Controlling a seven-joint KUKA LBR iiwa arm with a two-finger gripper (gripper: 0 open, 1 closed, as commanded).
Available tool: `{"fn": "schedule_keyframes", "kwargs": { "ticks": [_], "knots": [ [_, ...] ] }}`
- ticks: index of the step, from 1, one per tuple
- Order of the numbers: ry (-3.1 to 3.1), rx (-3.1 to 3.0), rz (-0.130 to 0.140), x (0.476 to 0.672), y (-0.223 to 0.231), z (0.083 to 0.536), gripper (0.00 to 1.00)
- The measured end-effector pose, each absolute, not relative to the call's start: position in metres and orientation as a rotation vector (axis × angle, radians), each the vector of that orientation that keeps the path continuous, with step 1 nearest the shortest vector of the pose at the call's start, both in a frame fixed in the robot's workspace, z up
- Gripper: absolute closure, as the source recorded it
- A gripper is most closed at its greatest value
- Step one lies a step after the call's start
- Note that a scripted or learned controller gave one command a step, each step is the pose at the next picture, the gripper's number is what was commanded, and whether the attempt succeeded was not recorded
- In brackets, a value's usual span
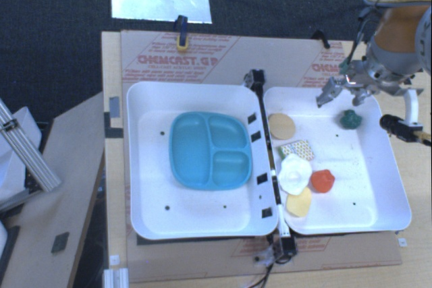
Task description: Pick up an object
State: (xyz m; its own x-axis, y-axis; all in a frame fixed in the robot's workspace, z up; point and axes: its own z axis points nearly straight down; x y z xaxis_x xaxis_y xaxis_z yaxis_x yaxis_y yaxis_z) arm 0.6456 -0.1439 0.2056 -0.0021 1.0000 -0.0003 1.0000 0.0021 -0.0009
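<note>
Fingers (322, 97) spread apart, nothing between them, gripper (343, 94) hovering over the right bin's (388, 165) far edge. Just beside it, a dark green lump (349, 119) on the bin floor, untouched. Nearer the divider, a tan disc (281, 125), a checkered piece (298, 148), a white object (295, 174), a red one (322, 181) touching it, a yellow one (299, 202) below. In the left bin (145, 165), a blue divided tray (209, 149). Cardboard-covered worktop (223, 54) beneath both bins.
</note>
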Motion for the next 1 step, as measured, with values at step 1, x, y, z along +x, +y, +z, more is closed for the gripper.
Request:
{"fn": "schedule_keyframes", "kwargs": {
  "ticks": [1],
  "knots": [
    [-2.222,-2.220,0.002,0.6426,-0.1494,0.1618,0.00]
  ]
}}
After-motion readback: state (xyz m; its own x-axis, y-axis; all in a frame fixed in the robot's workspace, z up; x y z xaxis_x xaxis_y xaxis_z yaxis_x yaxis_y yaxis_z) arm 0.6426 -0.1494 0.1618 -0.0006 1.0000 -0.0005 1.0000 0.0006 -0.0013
